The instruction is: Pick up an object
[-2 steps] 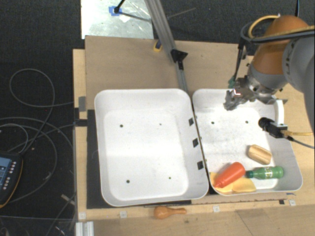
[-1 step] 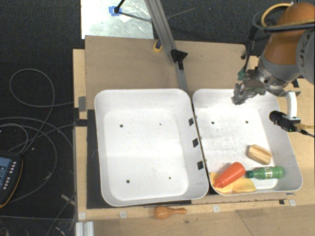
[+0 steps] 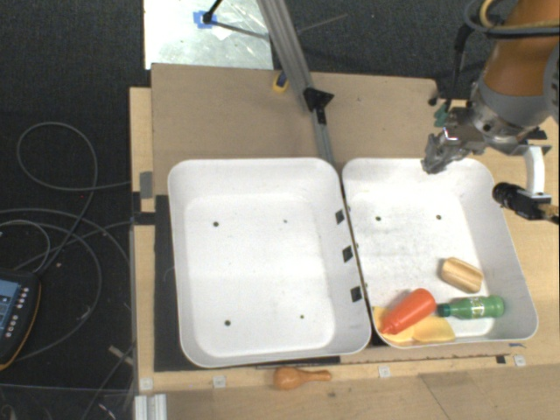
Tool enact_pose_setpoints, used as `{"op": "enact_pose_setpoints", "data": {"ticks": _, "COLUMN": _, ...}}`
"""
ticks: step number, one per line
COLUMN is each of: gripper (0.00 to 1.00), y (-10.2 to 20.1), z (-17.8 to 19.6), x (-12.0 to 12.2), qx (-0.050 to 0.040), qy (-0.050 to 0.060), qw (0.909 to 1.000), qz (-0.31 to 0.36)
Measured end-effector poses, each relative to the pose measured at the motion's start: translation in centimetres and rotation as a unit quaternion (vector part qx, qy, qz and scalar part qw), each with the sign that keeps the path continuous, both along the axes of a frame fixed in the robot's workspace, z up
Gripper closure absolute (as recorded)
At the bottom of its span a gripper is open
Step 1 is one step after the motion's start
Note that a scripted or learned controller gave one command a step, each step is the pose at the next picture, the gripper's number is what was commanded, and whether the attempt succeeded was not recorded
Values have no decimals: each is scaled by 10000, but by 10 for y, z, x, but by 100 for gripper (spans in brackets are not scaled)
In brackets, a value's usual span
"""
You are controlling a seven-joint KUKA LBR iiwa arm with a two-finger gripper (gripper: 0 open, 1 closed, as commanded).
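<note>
The right bin (image 3: 411, 234) holds four objects, all clustered in its near right corner. The orange carrot-shaped toy (image 3: 408, 311) lies with its long axis slanting from lower left to upper right, rounded end uppermost. The green bottle (image 3: 472, 307) lies on its side, long axis nearly parallel to the bin's near edge, its pale band midway along and its base toward the right wall. A tan, short cylindrical block (image 3: 460, 274) sits just above the bottle, tilted slightly, close to the right wall. A flat yellow piece (image 3: 426, 332) lies under the carrot toy, against the near rim.

The far and left parts of the right bin are bare white floor, leaving open room for approach. The left bin (image 3: 254, 261) shows bare floor throughout. A small tan pear-shaped object (image 3: 297, 376) lies on the bench outside the bins, by the near edge.

The gripper (image 3: 435, 162) hangs over the far rim of the right bin, well apart from the cluster. Nothing is seen in its grasp; how far it is open cannot be told.
</note>
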State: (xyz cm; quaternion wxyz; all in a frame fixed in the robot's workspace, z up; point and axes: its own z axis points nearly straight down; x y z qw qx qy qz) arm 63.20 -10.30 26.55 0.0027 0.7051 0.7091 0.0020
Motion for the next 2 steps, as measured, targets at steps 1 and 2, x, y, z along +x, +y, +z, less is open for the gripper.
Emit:
{"op": "enact_pose_setpoints", "data": {"ticks": 1, "gripper": 100, "y": 46, "z": 3, "x": -18, "qx": 14, "qy": 29, "qw": 10000, "qz": 19}}
{"op": "enact_pose_setpoints", "data": {"ticks": 2, "gripper": 100, "y": 95, "z": -14, "x": -31, "qx": 16, "qy": 39, "qw": 10000, "qz": 21}}
